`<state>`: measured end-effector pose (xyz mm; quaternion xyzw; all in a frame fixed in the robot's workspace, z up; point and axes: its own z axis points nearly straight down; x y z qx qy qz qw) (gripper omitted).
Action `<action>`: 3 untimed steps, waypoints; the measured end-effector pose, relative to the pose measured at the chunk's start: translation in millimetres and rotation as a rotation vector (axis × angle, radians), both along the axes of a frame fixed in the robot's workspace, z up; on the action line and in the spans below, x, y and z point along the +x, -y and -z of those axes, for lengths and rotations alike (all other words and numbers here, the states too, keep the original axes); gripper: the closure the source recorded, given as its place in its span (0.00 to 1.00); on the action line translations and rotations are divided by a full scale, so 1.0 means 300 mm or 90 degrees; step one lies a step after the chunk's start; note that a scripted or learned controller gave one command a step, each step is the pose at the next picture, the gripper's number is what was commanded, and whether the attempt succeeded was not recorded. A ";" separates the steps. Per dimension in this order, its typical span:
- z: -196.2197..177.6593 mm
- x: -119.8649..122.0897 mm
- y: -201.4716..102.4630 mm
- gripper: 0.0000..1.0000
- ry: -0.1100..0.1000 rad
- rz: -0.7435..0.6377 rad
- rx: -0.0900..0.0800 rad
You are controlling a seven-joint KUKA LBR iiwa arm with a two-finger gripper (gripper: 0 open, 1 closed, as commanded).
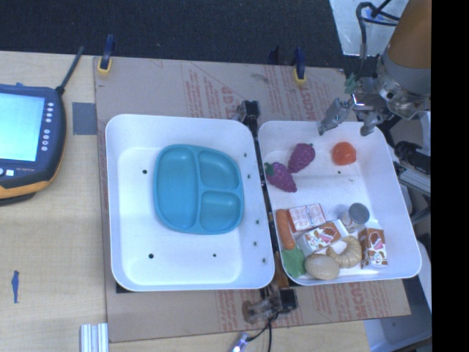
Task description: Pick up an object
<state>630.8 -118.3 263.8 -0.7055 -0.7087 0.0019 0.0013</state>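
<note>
My gripper (349, 122) hangs over the far edge of the right bin (396, 196), its two fingers spread apart with nothing between them. Just below it lies an orange-red tomato (343, 152). Two purple grape bunches (301, 156) (281, 176) lie to the tomato's left. At the bin's near end are a carrot (284, 227), small cartons (306, 216), a grey can (357, 213), a brown carton (374, 246), a bread ring (347, 252) and a potato-like piece (321, 267).
The left bin (124, 196) holds a blue divided plate (198, 189). A tablet-like pendant (26, 138) lies on the bench at the far left. Clamps (299, 63) stand on the cardboard's far edge.
</note>
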 end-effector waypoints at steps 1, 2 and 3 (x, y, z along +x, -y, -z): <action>0.243 0.059 -0.142 0.00 -0.001 -0.001 0.000; 0.553 0.081 0.037 0.00 -0.002 0.000 -0.001; 0.573 0.084 -0.046 0.00 -0.002 -0.001 0.000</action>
